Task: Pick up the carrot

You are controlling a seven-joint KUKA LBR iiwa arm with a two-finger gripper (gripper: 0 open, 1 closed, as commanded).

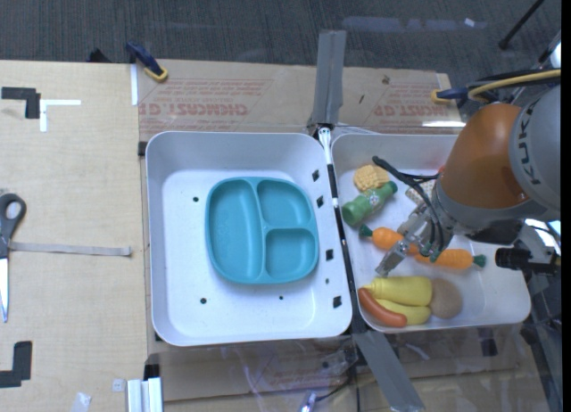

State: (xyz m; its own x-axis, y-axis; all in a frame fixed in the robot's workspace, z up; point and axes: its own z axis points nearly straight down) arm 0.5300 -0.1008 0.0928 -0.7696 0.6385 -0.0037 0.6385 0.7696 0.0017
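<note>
Bench (71,312): light wood top. Two white bins side by side, left bin (169,312), right bin (508,308). Scissors (7,250) near left edge. Cardboard sheet (223,98) behind bins.

Bright, even overhead light, soft shadows, sharp focus, perhaps slight glare on white bins (169,312).

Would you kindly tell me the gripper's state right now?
Gripper: low in the right white bin, between two orange carrots; open or shut cannot be told.

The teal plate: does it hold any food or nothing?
Nothing. All three compartments of the teal plate show bare teal; it sits alone in the left bin, while the toy food lies in the right bin.
</note>
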